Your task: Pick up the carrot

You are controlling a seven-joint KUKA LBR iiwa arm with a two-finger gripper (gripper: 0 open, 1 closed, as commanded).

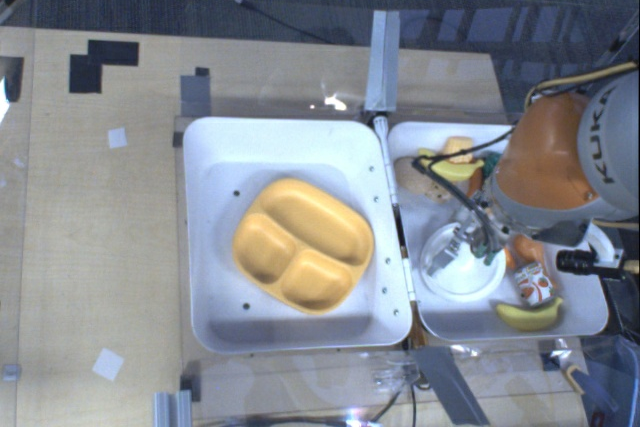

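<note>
The carrot (521, 252) is a small orange piece in the right bin (590, 313), partly hidden under the arm's wrist. My gripper (462, 245) hangs low over a white round dish (462, 279) in that bin, just left of the carrot. Nothing is visibly held in it. The arm's orange band (545, 155) covers the bin's right middle.
A yellow banana (528, 315) and a red-and-white toy (534, 285) lie at the right bin's front right. More yellow and beige toy food (452, 160) sits at its back. The left bin (210, 215) holds a yellow divided plate (302, 243).
</note>
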